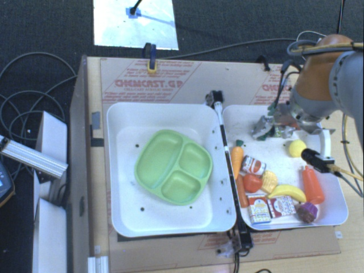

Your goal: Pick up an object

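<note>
Pincer (267, 127), metallic, grip state indiscernible; smooth round lemon (296, 148) just beside it, glossy curved banana (288, 192) farther off

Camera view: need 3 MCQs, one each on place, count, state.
1. Where does the green divided plate lie?
A. left bin
B. right bin
C. bench outside the bins

2. How many compartments does the plate have?
A. two
B. three
C. five

3. How does the banana sit?
A. lifted by the tool
B. lying in the right bin
C. on the plate

Key: 1 A, it sits on the left bin's floor; 2 B, three hollows show; 3 B, it lies among the other toy foods, with the tool apart at the bin's far end.
</note>
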### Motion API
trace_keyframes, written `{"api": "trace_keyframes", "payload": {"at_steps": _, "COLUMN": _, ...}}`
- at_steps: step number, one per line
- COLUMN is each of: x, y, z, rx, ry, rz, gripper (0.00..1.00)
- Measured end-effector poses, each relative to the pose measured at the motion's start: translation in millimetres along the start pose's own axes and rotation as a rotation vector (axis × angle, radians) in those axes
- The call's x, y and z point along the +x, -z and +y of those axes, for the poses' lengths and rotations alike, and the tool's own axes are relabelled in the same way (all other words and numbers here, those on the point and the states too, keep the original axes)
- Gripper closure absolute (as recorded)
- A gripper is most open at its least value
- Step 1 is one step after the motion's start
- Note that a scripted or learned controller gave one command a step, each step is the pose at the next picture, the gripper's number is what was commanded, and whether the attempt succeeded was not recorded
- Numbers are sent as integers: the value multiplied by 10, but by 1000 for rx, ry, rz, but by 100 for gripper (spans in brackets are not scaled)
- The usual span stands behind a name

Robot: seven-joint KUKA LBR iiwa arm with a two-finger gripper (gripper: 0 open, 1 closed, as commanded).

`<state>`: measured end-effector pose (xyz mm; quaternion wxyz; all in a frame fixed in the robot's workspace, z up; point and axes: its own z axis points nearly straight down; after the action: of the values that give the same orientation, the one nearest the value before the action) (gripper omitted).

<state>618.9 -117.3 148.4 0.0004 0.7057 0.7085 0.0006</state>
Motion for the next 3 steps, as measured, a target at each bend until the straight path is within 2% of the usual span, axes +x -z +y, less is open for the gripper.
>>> {"api": "trace_keyframes", "payload": {"at_steps": 1, "x": 97, "y": -492, "z": 401, "rx": -3, "ry": -1, "rz": -2, "gripper": 0}}
{"api": "trace_keyframes", "payload": {"at_steps": 2, "x": -768, "y": -121, "z": 116, "rx": -2, "ry": -3, "rz": -4, "gripper": 0}}
{"api": "trace_keyframes", "payload": {"at_steps": 3, "x": -176, "y": -649, "z": 499, "rx": 0, "ry": 1, "rz": 2, "gripper": 0}}
